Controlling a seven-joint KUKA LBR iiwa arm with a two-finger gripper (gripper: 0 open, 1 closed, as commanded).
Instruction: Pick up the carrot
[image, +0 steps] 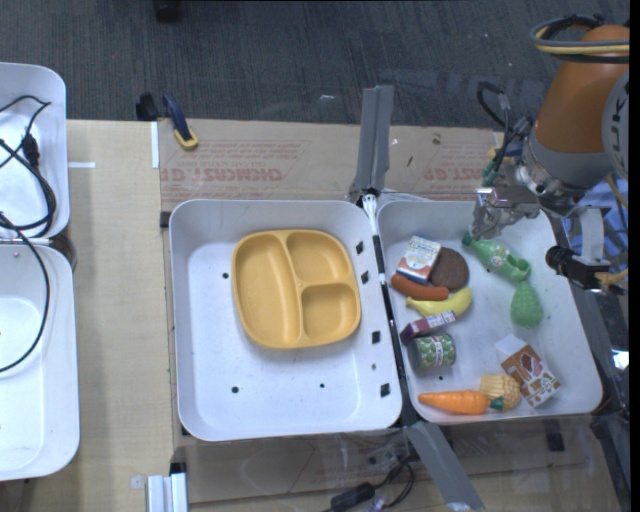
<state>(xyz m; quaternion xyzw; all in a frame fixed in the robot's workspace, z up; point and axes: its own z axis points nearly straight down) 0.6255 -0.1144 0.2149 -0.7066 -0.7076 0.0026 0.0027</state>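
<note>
Carrot (455, 402) at right bin's (585, 385) near edge, gripper (492, 218) perhaps over far end

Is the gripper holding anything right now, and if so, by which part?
Nothing visibly held. The gripper hovers at the right bin's far edge, by the green bottle; the carrot lies untouched at the near edge.

Carrot (458, 402) in right bin (578, 330), gripper (489, 215) apart

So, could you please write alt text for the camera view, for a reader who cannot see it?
A grey and orange robot arm holds its gripper over the far edge of the right white bin, far from the carrot lying at that bin's near edge among other toy foods. The left white bin holds a yellow divided plate.
</note>
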